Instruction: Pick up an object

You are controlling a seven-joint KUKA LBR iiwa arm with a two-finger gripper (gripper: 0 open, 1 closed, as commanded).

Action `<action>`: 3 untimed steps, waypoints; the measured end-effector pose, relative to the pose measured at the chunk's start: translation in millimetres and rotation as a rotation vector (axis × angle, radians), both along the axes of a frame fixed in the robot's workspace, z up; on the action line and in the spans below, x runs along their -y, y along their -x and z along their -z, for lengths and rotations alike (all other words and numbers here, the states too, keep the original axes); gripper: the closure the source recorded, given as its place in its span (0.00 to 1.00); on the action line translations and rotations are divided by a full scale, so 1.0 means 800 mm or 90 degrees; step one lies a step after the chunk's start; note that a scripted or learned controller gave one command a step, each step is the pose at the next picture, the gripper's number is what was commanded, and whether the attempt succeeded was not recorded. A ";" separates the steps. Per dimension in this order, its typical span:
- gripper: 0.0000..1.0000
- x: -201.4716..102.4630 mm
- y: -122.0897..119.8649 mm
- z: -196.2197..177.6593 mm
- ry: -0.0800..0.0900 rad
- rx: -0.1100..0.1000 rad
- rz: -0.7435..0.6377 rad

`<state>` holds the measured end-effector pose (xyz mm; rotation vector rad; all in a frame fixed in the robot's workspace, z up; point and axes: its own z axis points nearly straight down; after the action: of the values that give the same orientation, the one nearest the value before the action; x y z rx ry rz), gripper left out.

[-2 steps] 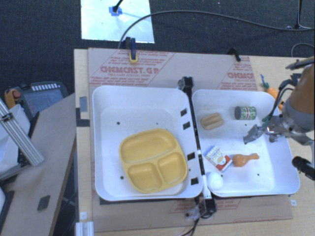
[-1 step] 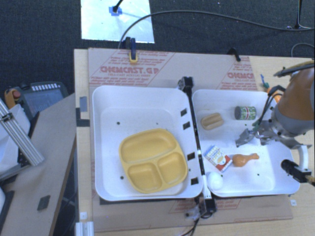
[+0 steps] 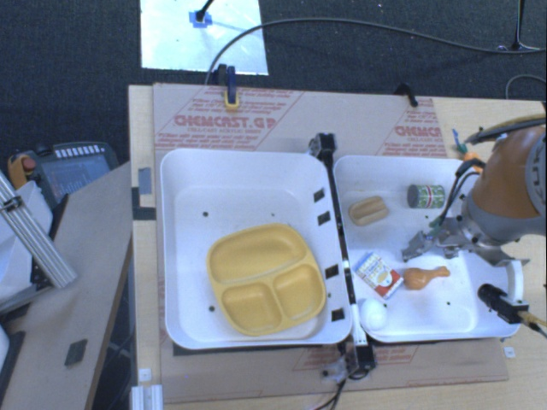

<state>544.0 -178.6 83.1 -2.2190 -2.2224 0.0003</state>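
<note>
Nearest my lens, low at the front of the right bin [image 3: 427, 319], sits a white egg [image 3: 373, 313], tucked in that bin's front-left corner, well to the left of the claw and closer to me than it.

Far left of the claw: the left bin [image 3: 184, 229] carries a yellow divided tray [image 3: 267, 277] with three compartments, lying flat and turned a little askew.

Moving right across the black divider [image 3: 336, 229] into the right bin. A tan bread roll [image 3: 367, 210] lies left of the claw and a bit behind it. A small red-and-white packet [image 3: 379, 274] lies left of the claw and forward of it, tilted. A chicken drumstick [image 3: 425, 275], orange-brown, rests just forward of the claw tips, its bone end pointing right; packet and drumstick sit just beside each other. A green can [image 3: 426, 196] lies on its side behind the claw, near the bin's back wall.

Gripper [image 3: 420, 244]: low over the bin floor, reaching in from the right, metal tips pointing left. Nothing sits between the tips that I can make out; whether they are spread or pressed together I cannot tell from this angle. Drumstick looks close to the tips, apparently not touching.

Arm [image 3: 508, 190], orange band and grey wrist, at the right edge.
</note>
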 end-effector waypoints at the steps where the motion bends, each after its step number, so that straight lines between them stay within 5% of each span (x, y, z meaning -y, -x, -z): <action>1: 1.00 0.001 -0.001 -0.015 0.001 0.002 0.000; 3: 1.00 0.022 0.000 -0.165 0.002 0.005 -0.001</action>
<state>544.1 -196.1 214.8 -2.2236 -2.2299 -0.0046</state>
